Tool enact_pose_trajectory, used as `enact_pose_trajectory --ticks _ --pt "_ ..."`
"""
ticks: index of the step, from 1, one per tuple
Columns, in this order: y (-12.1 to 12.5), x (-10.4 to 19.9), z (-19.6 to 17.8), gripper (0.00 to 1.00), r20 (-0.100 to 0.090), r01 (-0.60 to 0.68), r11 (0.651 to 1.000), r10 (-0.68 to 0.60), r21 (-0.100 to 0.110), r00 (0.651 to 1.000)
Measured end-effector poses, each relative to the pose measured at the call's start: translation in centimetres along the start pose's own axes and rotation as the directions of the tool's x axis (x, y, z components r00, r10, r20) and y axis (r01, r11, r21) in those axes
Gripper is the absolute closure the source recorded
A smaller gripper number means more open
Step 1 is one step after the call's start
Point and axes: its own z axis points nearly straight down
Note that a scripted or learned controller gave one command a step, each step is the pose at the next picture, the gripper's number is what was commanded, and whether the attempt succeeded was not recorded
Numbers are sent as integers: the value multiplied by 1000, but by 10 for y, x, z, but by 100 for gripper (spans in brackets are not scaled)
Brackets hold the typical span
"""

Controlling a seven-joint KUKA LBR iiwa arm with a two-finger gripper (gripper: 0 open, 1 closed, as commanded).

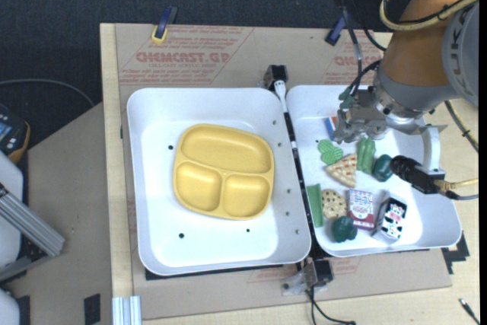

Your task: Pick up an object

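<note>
The grey arm's two-finger gripper (348, 129) hangs low in the right shallow white bin (441, 228), just above a small green ridged toy piece (330, 151) beside a tan waffle-patterned wedge (344, 170). A yellow three-compartment plastic tray (223, 170) lies in the left white bin (152, 125).

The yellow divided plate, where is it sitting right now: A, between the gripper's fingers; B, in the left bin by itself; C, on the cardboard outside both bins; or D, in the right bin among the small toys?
B: the yellow divided plate lies flat inside the left bin, while the small toys are crowded in the right bin.
</note>
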Motion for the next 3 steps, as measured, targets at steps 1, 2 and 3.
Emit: enact_pose_trajectory --ticks 1,2,3 --pt "22 40 -10 100 1 -2 1000 2 -1 1000" --pt "58 83 -4 100 1 -2 1000 2 -2 1000" --pt "73 122 -1 100 1 -3 1000 3 -1 1000"
